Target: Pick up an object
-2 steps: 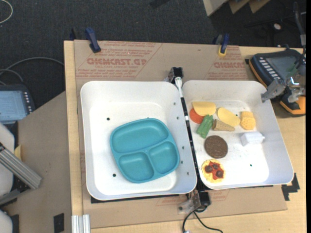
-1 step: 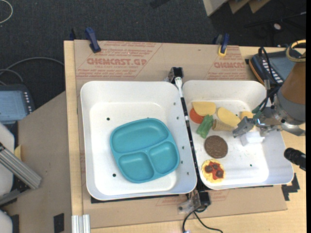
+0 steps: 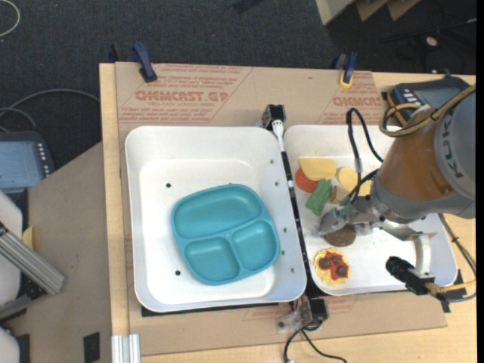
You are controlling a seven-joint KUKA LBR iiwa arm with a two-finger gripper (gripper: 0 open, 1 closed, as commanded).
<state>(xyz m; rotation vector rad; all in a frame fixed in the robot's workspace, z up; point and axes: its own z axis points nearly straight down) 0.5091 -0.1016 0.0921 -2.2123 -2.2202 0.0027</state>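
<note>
**Gripper low over the toy food in the right bin**

A teal divided plate (image 3: 224, 233) was seen lying in the left bin (image 3: 144, 203), well apart from the work. In the right bin (image 3: 378, 267), 6 small toy foods were crowded toward the left wall: a red piece (image 3: 305, 178), a yellow wedge (image 3: 318, 166), a green piece (image 3: 319, 195), a topped round (image 3: 332, 265) at the near edge, a brown disc (image 3: 340, 237) and a pale yellow round (image 3: 347, 178). The gripper (image 3: 336, 219) was placed just above the brown disc and beside the green piece, with the arm (image 3: 416, 165) over the bin's right half. How far the gripper was open could not be told, and nothing was seen held in it.

The brown disc was judged the likeliest target. A clean grasp would be favoured by a straight descent centred on 1 piece, so that the green neighbour is not nudged, and closure should be completed before any lift is made.
</note>
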